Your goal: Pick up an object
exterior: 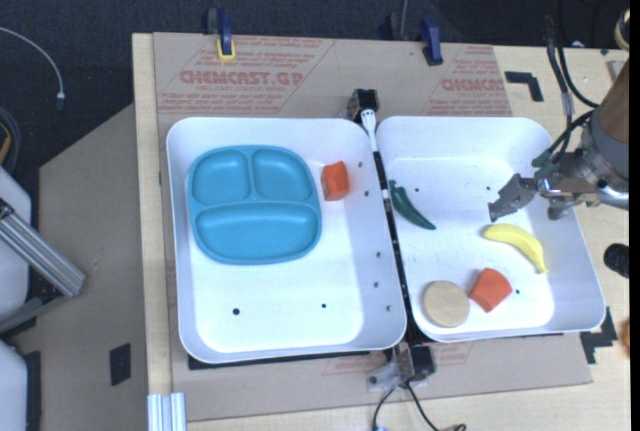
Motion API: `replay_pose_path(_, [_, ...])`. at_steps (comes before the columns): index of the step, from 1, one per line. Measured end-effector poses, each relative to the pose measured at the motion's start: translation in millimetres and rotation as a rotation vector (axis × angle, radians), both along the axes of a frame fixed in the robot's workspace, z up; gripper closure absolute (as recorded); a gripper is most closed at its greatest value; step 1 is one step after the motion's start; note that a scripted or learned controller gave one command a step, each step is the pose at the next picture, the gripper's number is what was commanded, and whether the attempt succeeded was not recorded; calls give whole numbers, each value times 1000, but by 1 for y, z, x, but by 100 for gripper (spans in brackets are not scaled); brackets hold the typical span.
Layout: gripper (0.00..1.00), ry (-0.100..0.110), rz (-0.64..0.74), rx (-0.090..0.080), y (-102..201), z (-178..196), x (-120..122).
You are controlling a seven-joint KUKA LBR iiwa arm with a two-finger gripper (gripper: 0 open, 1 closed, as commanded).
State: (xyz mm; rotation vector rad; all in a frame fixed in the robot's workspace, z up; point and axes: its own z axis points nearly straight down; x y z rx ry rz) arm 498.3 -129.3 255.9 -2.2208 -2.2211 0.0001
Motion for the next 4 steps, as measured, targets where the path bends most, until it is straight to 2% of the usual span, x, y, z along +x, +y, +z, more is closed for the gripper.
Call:
replay_pose_path(1, [0, 6, 0, 2, 2, -55, 10])
replay_pose_path(3, [0, 7, -1, 3, 4, -167, -2])
replay_pose_path(4, [100, -1, -2, -1, 3, -153, -1])
